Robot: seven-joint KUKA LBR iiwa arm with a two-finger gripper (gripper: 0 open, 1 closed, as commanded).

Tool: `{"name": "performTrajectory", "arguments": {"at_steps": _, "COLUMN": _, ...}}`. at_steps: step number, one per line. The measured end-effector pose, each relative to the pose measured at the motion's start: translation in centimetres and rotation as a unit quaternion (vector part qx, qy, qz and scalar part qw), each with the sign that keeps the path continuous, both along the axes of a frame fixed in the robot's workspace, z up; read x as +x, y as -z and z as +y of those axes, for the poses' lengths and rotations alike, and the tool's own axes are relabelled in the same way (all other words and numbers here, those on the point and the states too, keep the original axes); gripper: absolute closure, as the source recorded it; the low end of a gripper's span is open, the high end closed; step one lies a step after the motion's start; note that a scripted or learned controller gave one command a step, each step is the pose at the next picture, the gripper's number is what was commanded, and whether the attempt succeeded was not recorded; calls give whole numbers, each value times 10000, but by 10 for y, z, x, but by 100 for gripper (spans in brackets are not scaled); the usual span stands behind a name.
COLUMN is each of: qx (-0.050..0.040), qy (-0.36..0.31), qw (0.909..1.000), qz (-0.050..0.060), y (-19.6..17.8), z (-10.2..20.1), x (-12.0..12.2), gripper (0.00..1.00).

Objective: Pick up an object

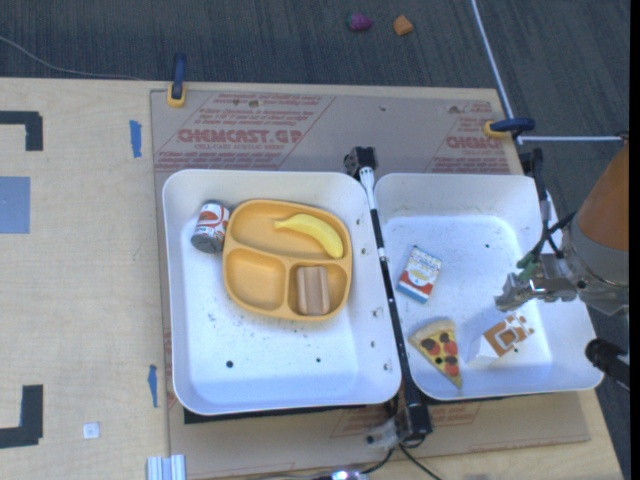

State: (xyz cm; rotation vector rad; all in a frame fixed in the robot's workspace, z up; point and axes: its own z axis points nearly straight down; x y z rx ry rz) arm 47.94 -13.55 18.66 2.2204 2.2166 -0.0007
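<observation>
My gripper (522, 293) hangs over the right bin (470, 193), at its right side, on the grey arm with the orange band. Just below it lies a small orange and white card (506, 337). A pizza slice (441, 349) lies near the bin's front edge, and a small red, white and blue carton (420, 273) rests towards the bin's middle left. Nothing shows between the fingers.
The left bin (280, 368) holds a yellow divided plate (245, 273) with a banana (312, 232) and a brown block (312, 290), plus a crushed can (209, 227) at its left. Clamps and a cable sit at the board's edges.
</observation>
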Motion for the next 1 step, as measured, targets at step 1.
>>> {"name": "performTrajectory", "arguments": {"at_steps": 1, "qx": 6, "qy": -10, "qw": 10000, "qz": 0, "y": 0, "z": 1, "x": 0, "gripper": 0}}
